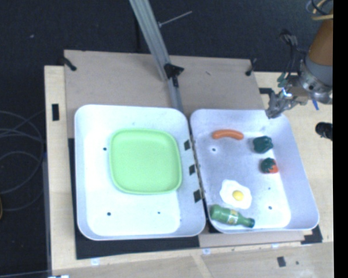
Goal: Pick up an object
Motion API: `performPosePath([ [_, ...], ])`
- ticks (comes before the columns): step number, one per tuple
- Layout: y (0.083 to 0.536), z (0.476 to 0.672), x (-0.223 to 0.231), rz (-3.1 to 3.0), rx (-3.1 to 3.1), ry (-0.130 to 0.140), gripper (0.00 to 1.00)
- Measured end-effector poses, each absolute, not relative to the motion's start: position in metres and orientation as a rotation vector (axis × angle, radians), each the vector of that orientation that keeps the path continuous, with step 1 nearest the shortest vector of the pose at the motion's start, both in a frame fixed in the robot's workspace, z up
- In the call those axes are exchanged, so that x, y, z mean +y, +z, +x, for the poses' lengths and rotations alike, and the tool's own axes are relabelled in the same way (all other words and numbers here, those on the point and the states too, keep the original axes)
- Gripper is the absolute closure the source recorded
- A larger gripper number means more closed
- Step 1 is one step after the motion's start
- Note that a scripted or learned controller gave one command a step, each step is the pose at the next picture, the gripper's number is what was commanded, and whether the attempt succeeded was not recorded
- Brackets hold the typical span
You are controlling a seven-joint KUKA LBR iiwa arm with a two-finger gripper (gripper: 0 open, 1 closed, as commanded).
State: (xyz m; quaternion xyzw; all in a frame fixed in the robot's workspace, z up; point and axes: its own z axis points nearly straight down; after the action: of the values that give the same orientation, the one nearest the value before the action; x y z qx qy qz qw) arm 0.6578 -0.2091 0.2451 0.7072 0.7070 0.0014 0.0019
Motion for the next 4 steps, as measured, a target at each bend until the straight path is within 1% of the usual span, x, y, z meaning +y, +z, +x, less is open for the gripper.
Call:
performPosePath([
  [1,0.296,0.658,-0.210,2.218,2.218,0.004,1.00],
  [3,0.275,0.654,-0.125,2.219,2.224,0.001,1.00],
  [4,0.278,0.652,-0.067,2.216,2.226,0.003,1.00],
])
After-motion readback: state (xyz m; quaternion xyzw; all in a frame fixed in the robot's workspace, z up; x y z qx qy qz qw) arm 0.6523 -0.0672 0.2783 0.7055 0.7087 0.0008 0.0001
